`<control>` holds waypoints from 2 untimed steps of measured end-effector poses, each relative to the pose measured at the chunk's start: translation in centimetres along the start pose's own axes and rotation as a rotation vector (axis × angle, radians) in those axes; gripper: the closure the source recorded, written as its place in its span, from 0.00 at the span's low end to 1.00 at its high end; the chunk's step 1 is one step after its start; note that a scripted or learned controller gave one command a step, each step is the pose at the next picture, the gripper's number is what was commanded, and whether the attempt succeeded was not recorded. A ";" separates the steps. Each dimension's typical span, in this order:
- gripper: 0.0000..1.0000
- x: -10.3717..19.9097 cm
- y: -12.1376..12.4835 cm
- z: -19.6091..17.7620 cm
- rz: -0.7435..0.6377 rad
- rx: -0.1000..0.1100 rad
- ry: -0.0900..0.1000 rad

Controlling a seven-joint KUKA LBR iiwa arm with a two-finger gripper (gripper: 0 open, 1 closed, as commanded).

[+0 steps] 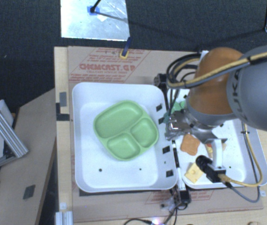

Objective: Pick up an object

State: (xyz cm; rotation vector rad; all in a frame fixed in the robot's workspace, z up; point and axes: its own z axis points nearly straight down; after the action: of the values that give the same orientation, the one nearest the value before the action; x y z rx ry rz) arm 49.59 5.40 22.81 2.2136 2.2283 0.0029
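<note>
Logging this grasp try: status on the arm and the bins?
End effector low in right bin, grip state unreadable. Orange cracker and yellow cracker lying loose beside it. Green divided plate in left bin, untouched.

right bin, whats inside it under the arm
An orange cracker-like piece and a yellow one lie in the right bin. The arm covers its upper part.

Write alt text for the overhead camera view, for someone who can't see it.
A grey robot arm with an orange band reaches over the right white bin, above small tan food-like pieces. The left white bin holds a light green divided plastic plate.
</note>
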 end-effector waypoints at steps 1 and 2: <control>1.00 -0.8 -0.2 1.3 0.006 0.002 -0.001; 1.00 -0.4 -1.5 0.4 0.002 0.002 0.000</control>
State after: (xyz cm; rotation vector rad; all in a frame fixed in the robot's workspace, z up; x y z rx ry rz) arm 48.14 5.00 22.41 2.2173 2.2267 0.0013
